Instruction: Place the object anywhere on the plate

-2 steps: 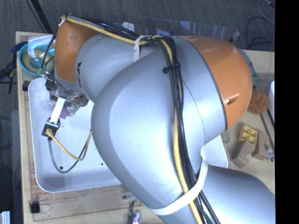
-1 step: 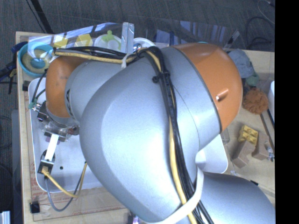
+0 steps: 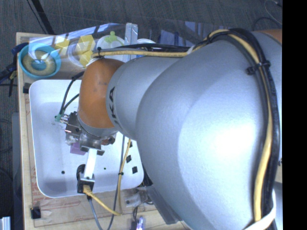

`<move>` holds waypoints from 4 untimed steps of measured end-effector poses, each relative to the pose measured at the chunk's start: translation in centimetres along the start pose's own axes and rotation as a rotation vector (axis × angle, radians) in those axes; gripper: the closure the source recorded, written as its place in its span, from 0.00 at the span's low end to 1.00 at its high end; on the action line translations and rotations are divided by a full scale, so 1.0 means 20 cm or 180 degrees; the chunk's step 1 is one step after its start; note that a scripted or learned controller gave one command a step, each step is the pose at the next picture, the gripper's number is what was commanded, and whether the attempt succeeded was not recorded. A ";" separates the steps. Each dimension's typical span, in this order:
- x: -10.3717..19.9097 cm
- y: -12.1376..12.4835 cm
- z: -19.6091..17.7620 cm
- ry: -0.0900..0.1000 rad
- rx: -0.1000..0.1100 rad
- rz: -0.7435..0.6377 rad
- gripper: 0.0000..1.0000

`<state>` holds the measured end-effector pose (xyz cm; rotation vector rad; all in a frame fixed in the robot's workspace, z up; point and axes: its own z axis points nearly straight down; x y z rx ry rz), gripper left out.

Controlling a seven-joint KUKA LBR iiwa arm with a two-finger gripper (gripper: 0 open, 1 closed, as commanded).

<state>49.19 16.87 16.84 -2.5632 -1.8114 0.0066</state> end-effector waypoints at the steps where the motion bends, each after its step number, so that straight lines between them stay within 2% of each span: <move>1: -0.12 0.38 0.05 -0.0004 0.0001 0.0094 1.00; 2: -0.57 0.28 -0.11 0.0000 -0.0002 0.0301 1.00; 3: -0.18 0.00 -0.09 0.0000 0.0000 0.0242 1.00; 4: -0.51 0.10 -0.14 0.0000 0.0003 0.0241 1.00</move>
